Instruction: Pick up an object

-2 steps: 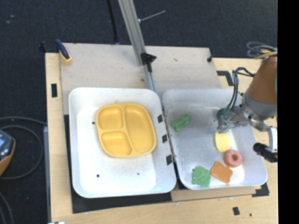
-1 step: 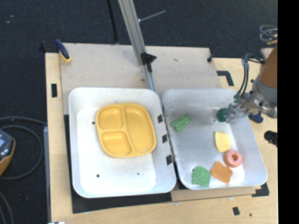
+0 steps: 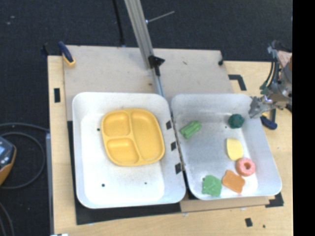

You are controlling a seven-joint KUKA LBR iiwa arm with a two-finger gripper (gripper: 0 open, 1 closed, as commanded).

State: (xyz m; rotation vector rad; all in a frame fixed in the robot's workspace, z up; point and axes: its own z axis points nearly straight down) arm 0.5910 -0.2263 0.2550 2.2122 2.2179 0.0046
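Six small things lie in the right bin (image 3: 256,181): a ridged green piece (image 3: 190,129) at about ten o'clock of that bin, a dark teal ball (image 3: 236,120) at one o'clock close to the far wall, a pale yellow oval piece (image 3: 235,148) just right of the centre, a pink ring with a hole (image 3: 245,166) at four o'clock, an orange wedge (image 3: 233,181) at five o'clock touching or nearly touching the ring, and a bright green lump (image 3: 212,186) at six o'clock just beside the wedge. The gripper (image 3: 260,105) hangs at the bin's two o'clock rim, beside the teal ball but apart from it, with nothing seen between its fingers; whether they stand open or closed cannot be told at this size. The bin's middle, between the ridged piece and the yellow oval, is bare, while the lower three things crowd the near rim. The left bin (image 3: 88,181) carries a yellow three-compartment plate (image 3: 133,136), turned a little, with bare floor round it. Both bins sit on a pale wooden tabletop (image 3: 108,70); a slanted metal pole (image 3: 139,26) rises at twelve o'clock, over dark carpet (image 3: 29,14).
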